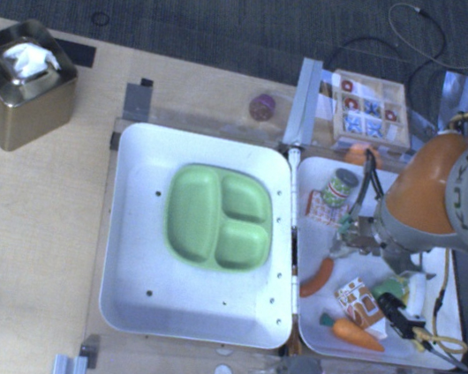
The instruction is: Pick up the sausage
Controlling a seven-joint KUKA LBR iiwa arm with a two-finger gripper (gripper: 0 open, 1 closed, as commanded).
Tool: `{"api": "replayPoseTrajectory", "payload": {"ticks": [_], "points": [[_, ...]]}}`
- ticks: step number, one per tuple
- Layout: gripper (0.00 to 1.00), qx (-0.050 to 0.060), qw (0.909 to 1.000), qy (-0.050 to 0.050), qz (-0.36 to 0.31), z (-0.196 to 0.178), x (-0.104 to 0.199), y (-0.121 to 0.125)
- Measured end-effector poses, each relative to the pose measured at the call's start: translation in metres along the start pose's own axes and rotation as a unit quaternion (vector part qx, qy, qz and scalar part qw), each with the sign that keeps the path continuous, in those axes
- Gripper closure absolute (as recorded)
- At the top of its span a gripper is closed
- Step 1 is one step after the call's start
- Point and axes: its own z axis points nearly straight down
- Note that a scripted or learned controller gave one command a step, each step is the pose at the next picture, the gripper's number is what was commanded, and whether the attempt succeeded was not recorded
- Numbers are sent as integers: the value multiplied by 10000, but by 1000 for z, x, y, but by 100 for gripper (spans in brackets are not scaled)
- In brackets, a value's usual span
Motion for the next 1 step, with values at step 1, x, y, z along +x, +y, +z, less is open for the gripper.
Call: {"api": "replayPoseTrajectory", "payload": {"ticks": [1], "points": [[0, 3, 10000, 0, -1, 0, 0, 0]]}}
